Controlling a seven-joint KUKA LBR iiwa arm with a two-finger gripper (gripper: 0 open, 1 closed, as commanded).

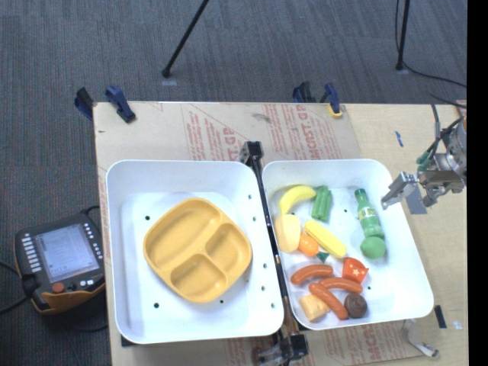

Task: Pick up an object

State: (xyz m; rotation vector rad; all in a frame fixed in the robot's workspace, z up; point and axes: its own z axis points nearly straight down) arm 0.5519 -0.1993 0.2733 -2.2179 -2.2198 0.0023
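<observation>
A: Where is the gripper (412, 191) right now?

B: At the right edge of the right bin (418, 280), up at about the height of the green bottle (368, 214), just outside the rim. The two jaws stand spread apart with nothing between them.

A: So nothing is picked yet. What is there to take?

B: Plenty, all in the right bin: a banana (296, 197), a green pepper (322, 203), a corn cob (325, 239), a red tomato piece (354, 269), several sausages (329, 288), a green ball (373, 247) at the foot of the bottle. The left bin (122, 204) bears a yellow divided plate (198, 248).

A: What could spoil the try?

B: I judge crowding to be the chief risk. The toys lie touching or just beside one another, so jaws coming down could land on two things at once and pinch neither. The bottle and ball, the nearest targets, are rounded and would likely roll or squirt out of a grip that closes off-centre. And starting so near the bin wall, a low approach could catch the rim.

A: And the tabletop (191, 128)?

B: Bare cardboard, clamped at the corners.
</observation>
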